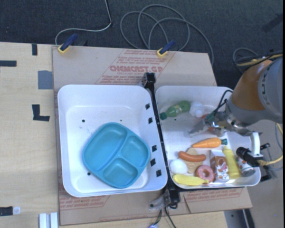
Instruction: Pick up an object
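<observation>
**Reaching Into the Toy Food Bin**

Closest to the camera, along the near edge of the right bin (180, 91), lie a yellow banana (187, 179), a pink donut (205, 173) and a white egg (177, 166). A hot dog (192, 156) sits just behind them, and an orange carrot (207, 143) lies behind that. A green bottle (176, 109) rests near the far wall.

My claw (203, 126) is low in this bin, just behind the carrot. Its fingers look a little apart, and nothing is between them.

I think I am in the reaching step. The carrot looks like my best pick. It is long and thin, with a green tip. Next I must drop down over its middle and squeeze.

The left bin (66, 99) holds a blue tray (116, 154).
</observation>
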You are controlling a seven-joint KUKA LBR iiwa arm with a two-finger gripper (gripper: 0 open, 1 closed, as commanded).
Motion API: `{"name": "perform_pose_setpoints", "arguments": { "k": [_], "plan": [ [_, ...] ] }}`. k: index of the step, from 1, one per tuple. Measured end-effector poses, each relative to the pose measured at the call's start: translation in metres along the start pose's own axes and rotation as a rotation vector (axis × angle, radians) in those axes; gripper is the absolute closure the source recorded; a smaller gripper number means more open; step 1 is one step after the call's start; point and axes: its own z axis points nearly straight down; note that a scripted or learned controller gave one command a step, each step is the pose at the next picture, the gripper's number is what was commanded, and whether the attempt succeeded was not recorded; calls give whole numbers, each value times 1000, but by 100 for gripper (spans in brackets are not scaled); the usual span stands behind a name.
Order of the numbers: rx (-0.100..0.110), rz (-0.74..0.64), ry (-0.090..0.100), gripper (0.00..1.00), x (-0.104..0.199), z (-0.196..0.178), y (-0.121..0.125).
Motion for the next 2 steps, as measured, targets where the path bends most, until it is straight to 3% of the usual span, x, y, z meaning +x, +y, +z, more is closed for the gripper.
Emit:
{"name": "perform_pose_setpoints", "arguments": {
  "k": [1, 2],
  "plan": [
    [2, -2, 1, 0, -3, 1, 56],
    [-3, -2, -2, 100, -3, -10, 56]
  ]
}}
